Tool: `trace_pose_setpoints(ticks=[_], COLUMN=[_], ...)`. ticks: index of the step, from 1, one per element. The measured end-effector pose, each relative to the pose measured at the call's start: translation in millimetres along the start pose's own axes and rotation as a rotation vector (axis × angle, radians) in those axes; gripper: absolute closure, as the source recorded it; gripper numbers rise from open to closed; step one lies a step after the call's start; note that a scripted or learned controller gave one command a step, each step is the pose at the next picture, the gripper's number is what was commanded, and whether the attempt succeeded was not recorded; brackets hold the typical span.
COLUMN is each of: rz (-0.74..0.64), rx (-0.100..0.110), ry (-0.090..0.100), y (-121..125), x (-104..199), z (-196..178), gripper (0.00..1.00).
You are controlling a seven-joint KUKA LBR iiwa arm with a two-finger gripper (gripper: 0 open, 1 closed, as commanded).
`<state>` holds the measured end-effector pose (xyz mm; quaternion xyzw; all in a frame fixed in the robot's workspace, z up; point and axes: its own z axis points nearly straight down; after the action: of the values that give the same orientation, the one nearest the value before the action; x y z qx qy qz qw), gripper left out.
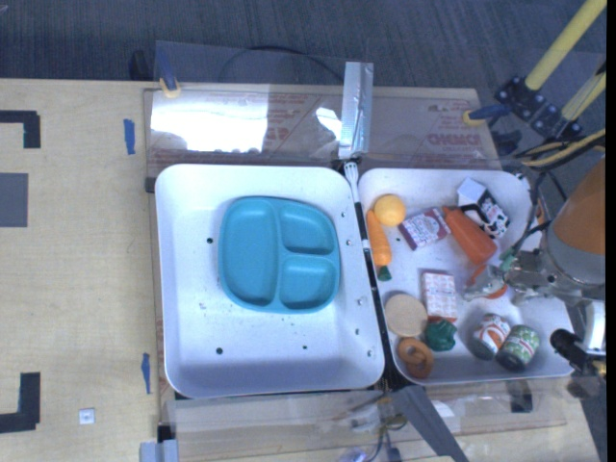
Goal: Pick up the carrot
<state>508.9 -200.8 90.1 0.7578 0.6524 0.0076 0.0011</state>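
The carrot (378,243) is a short orange piece with a green end. It lies along the left wall of the right bin (452,378), just below a yellow lemon (389,209). My gripper (498,280) hangs low over the right side of that bin, well to the right of the carrot. It sits just below a long orange-red toy food (470,235), and its tips are blurred against the clutter. The arm's orange band (581,221) comes in from the right edge.
The right bin also holds a pink packet (423,227), a wafer (440,293), a tan cookie (405,312), green broccoli (441,334), a donut (416,355), two cans (493,334) and a black-and-white toy (485,210). A blue divided plate (280,254) lies in the left bin (183,287).
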Motion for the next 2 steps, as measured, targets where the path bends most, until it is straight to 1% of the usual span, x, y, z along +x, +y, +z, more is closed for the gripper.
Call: trace_pose_setpoints(ticks=[1,2], rz=[0.078,0.109], rx=[0.003,0.016], ry=[-0.012,-0.009], y=[-10.9,-34.3], x=[-10.7,33.5], z=[-116.1,-74.9], gripper=[0.0,0.0])
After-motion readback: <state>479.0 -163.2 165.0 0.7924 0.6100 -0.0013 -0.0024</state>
